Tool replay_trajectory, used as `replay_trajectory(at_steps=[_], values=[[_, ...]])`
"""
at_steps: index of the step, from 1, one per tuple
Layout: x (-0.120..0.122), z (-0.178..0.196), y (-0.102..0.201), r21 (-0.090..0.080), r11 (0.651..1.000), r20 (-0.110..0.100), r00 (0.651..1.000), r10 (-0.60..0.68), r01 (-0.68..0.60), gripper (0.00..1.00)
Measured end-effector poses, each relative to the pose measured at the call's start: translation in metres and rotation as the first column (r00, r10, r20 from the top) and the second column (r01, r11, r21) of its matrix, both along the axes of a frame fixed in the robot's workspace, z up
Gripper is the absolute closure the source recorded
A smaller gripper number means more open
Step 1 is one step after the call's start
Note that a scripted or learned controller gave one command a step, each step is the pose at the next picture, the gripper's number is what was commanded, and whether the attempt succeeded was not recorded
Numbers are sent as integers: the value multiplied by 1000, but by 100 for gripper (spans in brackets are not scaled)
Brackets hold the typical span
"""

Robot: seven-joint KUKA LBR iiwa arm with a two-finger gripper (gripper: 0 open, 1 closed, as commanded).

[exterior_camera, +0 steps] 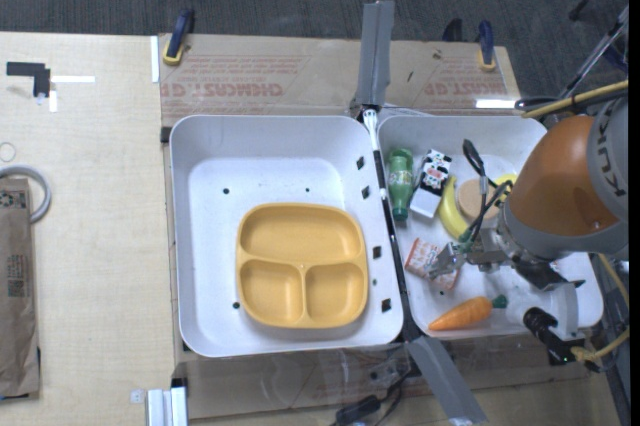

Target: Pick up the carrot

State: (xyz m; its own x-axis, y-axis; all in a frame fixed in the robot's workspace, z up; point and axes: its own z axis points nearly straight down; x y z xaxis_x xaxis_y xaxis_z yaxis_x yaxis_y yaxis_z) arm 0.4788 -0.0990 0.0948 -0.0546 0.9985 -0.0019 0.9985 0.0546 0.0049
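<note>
Two white bins sit side by side on the bench [90, 214]. The left bin [200, 214] holds a yellow tray [302, 266] with three compartments, lying toward that bin's 6 o'clock side. In the right bin [420, 126], the carrot [461, 314] lies flat near the 6 o'clock wall, its thick end pointing toward 3 o'clock and its tip toward 9 o'clock. At the carrot's 11 o'clock lies a small red-and-white packet [424, 257]. Farther toward 12 o'clock are a green bottle [400, 182], a small black-and-white box [433, 172] and a banana [458, 209]. The arm [560, 189] reaches in from 3 o'clock, its orange band over the right bin. The gripper [462, 259] hangs just above the carrot's 12 o'clock side, beside the packet; I cannot tell how it is set, and nothing shows in its grasp.
</note>
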Motion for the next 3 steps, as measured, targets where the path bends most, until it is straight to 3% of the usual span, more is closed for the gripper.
replay_trajectory(at_steps=[1, 2, 3], values=[[80, 2, -14, 3, 931, 5, 931, -364, 364, 0], [60, 5, -73, -1, 953, -2, 953, -304, 304, 0], [-1, -4, -3, 0, 890, -9, 890, -455, 455, 0]])
